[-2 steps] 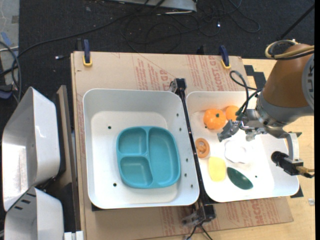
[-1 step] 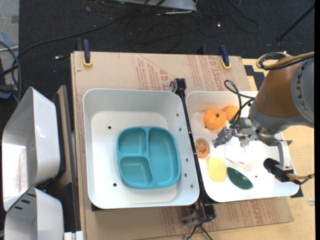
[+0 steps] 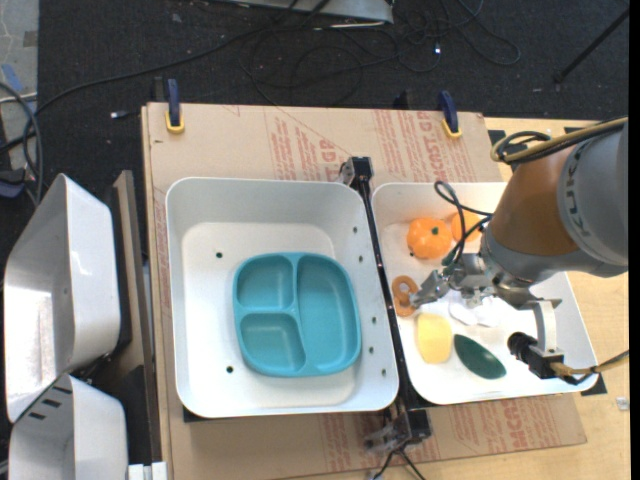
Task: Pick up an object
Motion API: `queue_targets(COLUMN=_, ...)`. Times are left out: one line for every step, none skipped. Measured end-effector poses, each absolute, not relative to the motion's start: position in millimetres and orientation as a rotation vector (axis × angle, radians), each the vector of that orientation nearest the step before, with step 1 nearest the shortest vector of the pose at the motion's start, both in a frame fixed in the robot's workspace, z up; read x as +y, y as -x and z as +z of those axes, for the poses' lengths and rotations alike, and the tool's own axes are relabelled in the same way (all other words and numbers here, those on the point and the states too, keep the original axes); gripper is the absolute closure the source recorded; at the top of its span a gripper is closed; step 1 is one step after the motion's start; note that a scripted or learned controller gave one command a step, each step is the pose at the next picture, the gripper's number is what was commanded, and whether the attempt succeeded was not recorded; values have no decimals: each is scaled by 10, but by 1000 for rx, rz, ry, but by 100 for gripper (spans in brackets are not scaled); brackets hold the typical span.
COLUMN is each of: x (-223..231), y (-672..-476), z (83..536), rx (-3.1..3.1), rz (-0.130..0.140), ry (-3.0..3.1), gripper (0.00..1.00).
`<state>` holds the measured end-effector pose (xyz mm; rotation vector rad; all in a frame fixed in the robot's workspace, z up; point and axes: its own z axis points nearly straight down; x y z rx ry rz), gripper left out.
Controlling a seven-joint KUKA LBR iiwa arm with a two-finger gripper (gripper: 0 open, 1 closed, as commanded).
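Gripper [image 3: 440, 286] hangs low in right bin [image 3: 570, 383] by ring [image 3: 404, 295]; jaw state unclear, perhaps parted; plate [image 3: 296, 314] fills left bin [image 3: 190, 268].

Right bin, below my pincer [image 3: 440, 286]: an orange round fruit [image 3: 430, 238] sits just up from it toward the bin's far wall. An orange ring [image 3: 404, 295] lies flat just left of it, by the bin's left wall. A pale yellow block [image 3: 433, 337] rests just below, and a dark green leaf-shaped piece [image 3: 479, 357] lies slanted beside that, further right.
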<state>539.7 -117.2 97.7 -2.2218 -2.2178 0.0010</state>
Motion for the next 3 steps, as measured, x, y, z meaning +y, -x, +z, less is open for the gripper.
queue_targets(x=-1174, y=-5410, z=1107, rx=-2221, rz=-3, ry=2226, gripper=100)
queue_targets(x=-1148, y=-5352, z=1709, rx=-2227, rz=-4, ry=2222, gripper=100)
queue_targets(x=-1149, y=-5366, z=2218, rx=-2228, rz=-4, ry=2221, gripper=100)
